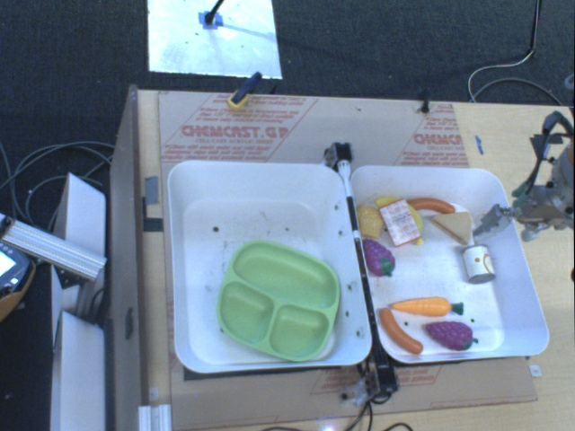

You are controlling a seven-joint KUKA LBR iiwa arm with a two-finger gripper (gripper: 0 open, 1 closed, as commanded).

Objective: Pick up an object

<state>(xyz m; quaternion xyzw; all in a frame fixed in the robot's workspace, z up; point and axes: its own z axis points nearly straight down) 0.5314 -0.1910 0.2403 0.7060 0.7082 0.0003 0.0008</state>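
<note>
Pincer point(496, 219), jaw state unclear, hovers at right bin's point(530, 303) upper right edge; approach step, next descend onto can point(478, 263).

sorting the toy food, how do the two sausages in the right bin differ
The upper sausage lies near the right bin's far side, almost level, beside the snack packet. The lower sausage lies near the front edge, slanted, below the carrot, and looks redder. Both are long, rounded toy pieces.
</note>
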